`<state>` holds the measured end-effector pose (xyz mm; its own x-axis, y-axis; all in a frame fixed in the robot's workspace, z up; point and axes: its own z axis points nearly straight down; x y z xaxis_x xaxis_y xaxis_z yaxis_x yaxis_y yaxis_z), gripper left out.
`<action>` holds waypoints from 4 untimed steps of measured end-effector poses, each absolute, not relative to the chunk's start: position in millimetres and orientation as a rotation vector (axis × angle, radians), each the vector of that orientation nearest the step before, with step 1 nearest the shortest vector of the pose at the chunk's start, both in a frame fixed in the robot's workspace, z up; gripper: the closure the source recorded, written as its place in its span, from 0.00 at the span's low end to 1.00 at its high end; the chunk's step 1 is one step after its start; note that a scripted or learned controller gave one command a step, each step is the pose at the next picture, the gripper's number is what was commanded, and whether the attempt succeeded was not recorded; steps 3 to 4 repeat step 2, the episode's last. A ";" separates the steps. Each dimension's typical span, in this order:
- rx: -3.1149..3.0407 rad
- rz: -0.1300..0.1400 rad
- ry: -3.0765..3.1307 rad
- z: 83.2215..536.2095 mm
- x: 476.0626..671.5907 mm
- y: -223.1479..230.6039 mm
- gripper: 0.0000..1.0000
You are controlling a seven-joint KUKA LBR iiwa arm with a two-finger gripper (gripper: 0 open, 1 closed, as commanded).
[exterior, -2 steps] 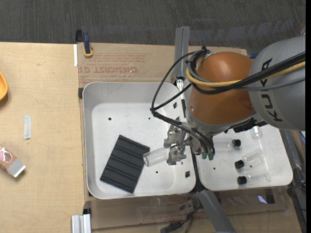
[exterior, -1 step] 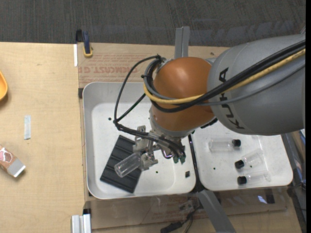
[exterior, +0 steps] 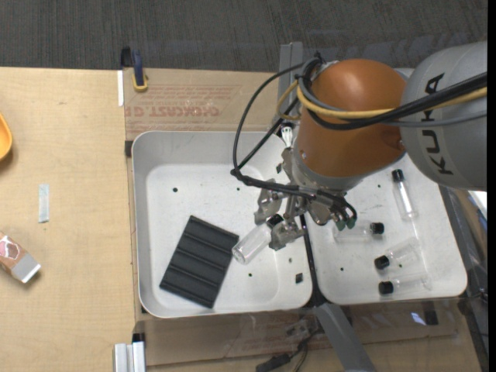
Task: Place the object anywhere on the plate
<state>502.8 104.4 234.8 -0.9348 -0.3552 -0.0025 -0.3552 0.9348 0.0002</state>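
my gripper (exterior: 273, 235): pinching clear vial (exterior: 251, 246) | over left bin (exterior: 147, 208), near its right edge | ribbed black plate (exterior: 198, 262): front-left, apart

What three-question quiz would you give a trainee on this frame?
1. True or false: the plate lies in the right bin.
2. Which lies nearest the pincer? A) clear vial B) blue clamp C) orange object
3. What colour is the plate?

Key: 1 false, it lies in the left bin; 2 A; 3 black.
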 end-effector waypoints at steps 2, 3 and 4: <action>-0.846 0.001 3.023 235.9 495.9 58.8 1.00; -0.846 0.001 3.023 235.9 495.9 58.8 1.00; -0.846 0.001 3.023 235.9 495.9 58.8 1.00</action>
